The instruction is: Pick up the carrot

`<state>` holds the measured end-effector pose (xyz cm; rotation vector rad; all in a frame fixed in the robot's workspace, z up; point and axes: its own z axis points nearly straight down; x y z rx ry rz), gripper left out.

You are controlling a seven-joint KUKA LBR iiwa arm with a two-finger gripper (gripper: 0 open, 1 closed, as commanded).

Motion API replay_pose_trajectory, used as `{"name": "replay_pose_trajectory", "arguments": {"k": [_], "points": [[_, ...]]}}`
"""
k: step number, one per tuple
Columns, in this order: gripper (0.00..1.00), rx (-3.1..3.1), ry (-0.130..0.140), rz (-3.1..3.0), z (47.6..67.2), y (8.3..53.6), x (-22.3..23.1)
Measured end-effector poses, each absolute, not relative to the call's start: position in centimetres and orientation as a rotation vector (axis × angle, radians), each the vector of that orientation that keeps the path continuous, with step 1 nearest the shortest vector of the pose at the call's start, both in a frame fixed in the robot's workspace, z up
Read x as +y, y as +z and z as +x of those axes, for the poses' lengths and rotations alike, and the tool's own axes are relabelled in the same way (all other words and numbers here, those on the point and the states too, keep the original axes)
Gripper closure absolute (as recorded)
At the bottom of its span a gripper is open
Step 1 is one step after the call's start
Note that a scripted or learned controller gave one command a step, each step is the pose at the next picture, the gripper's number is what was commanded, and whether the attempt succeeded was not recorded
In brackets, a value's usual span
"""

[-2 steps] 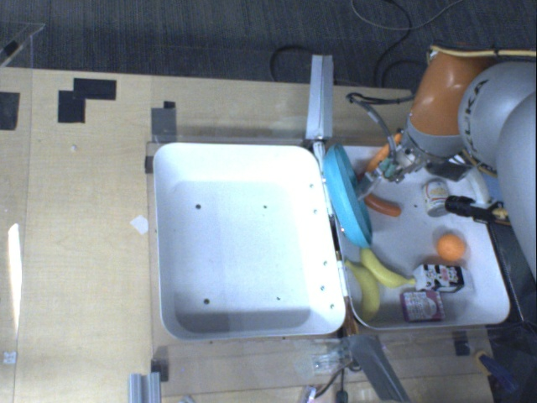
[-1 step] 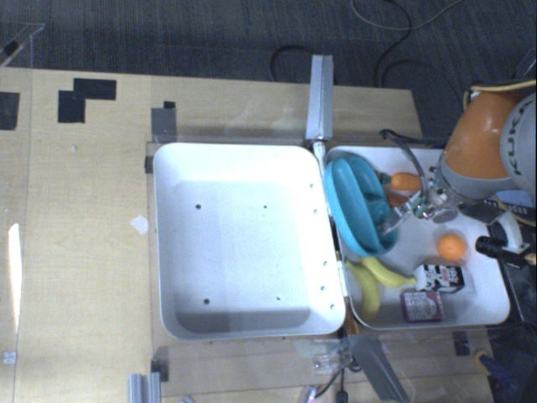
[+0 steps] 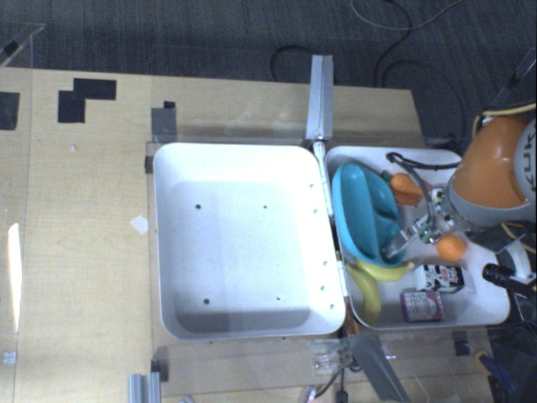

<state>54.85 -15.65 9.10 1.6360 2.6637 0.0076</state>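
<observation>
From above you see a pale wooden bench with black tape patches near its far left corner, and beyond it dark grey carpet with thin cables looping across. Two shallow white bins sit side by side: the left bin and the right bin, parted by a grey metal bar. In the right bin a teal bowl leans on its side against the left wall, a yellow banana curves below it, and a small purple can lies near the front. The carrot lies near the far wall, just right of the bowl. The arm's gripper hangs low beside the bowl, below the carrot; you cannot tell how its tool is set. An orange ball rests just right of it
</observation>
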Motion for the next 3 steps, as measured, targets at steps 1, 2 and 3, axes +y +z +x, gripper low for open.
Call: {"name": "replay_pose_trajectory", "arguments": {"k": [1, 2, 3], "points": [[0.0, 2.813, 0.01, 1.349, 52.3, 9.3, -18.5], [0.0, 2.978, 0.002, 0.891, 49.7, 9.4, -15.9], [0.0, 2.976, 0.006, 0.932, 56.2, 9.3, -11.3]]}}
